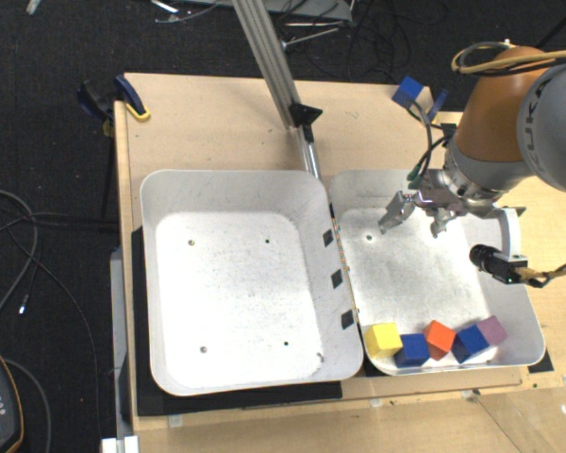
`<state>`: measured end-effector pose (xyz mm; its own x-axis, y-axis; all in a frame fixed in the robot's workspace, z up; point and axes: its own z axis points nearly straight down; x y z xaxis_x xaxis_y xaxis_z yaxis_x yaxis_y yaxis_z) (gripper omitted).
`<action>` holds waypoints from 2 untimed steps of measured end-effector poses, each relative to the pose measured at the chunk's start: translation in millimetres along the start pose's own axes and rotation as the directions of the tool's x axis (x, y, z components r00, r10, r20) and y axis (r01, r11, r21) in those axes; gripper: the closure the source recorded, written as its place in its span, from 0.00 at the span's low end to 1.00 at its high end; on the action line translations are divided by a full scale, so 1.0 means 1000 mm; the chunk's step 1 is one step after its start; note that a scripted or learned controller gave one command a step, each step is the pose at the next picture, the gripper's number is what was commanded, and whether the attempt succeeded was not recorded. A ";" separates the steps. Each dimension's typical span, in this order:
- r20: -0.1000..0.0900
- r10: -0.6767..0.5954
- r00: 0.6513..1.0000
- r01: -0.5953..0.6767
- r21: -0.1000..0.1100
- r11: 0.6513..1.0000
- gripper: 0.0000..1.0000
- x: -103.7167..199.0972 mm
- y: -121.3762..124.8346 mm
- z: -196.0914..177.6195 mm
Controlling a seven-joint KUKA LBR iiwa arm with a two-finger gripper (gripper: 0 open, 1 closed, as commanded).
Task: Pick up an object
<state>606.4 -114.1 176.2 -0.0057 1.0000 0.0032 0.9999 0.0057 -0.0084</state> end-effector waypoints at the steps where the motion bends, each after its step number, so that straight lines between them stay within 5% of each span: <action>1: 0.001 0.008 1.000 -0.008 0.000 1.000 0.00 0.013 -0.038 0.056; 2: 0.004 0.008 1.000 -0.008 -0.011 1.000 1.00 0.012 -0.034 0.042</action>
<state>571.8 -102.0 134.5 0.0023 1.0000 -0.0005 1.0000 -0.0023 0.0026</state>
